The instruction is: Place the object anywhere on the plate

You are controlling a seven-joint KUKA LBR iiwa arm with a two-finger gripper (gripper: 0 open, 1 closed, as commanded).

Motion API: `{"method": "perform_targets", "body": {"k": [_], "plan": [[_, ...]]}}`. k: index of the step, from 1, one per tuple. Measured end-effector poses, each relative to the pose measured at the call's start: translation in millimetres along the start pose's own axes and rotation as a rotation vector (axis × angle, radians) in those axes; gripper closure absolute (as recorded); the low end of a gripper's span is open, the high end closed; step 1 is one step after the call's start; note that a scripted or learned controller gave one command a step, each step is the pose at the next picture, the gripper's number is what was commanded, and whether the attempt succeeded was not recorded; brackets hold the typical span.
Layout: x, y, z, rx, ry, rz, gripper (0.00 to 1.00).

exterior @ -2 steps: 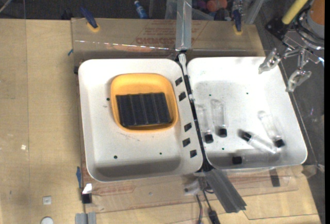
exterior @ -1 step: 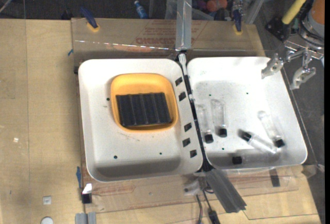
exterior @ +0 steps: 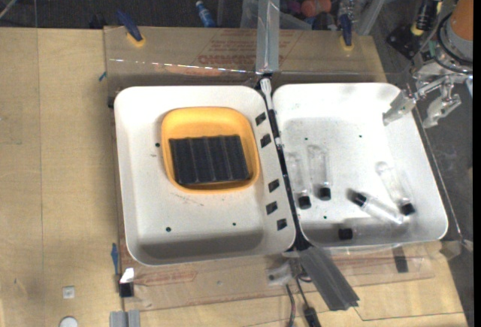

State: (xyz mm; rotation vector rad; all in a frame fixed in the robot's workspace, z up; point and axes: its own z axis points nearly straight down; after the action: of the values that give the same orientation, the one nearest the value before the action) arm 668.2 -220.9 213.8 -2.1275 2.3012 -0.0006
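An orange-yellow plate lies in the left bin. A black ridged rectangular object rests flat on the plate's middle. My gripper hangs over the right bin's far right rim, well away from the plate. Its fingers are spread, and nothing sits between them. The orange band of the arm shows at the right edge.
Several clear tubes with black caps lie in the right bin's near half, among them a tube and a slanted tube. A small black cap sits near the front rim. A ridge divides the bins.
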Motion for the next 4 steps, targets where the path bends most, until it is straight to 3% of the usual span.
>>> {"method": "perform_targets", "body": {"k": [2, 3, 4], "plan": [[-6, 1, 9, -0.002, -0.001, -0.711, 0.00], [-13, 1, -13, -0.002, 0.001, -1.008, 0.00], [-1, 0, -5, -0.004, -0.001, -1.376, 0.00]]}}
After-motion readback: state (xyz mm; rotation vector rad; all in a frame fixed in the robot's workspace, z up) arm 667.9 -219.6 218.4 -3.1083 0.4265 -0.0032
